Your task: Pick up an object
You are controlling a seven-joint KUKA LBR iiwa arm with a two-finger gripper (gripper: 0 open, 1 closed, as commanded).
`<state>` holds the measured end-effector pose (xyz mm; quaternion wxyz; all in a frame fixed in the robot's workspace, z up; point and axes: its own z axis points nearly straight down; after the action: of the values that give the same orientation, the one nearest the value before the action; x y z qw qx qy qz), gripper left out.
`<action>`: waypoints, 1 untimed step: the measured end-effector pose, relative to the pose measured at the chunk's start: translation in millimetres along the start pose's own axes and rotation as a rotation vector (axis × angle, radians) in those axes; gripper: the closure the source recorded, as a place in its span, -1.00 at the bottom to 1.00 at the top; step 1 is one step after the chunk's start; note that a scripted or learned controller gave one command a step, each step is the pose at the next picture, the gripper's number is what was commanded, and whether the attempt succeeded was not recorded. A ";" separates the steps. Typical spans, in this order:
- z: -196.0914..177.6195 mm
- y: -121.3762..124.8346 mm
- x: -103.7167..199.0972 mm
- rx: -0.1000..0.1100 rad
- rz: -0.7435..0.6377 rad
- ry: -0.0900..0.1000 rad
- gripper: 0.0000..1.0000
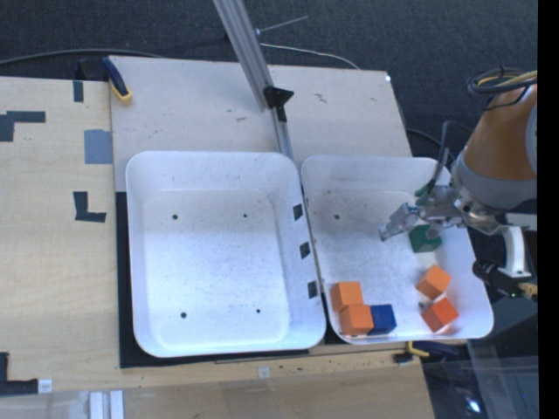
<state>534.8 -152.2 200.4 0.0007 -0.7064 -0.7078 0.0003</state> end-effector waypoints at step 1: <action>40.0 96.4 28.3 -0.001 -0.004 0.001 -1.00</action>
<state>631.1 -123.7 160.3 0.0005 -0.7050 -0.7092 -0.0004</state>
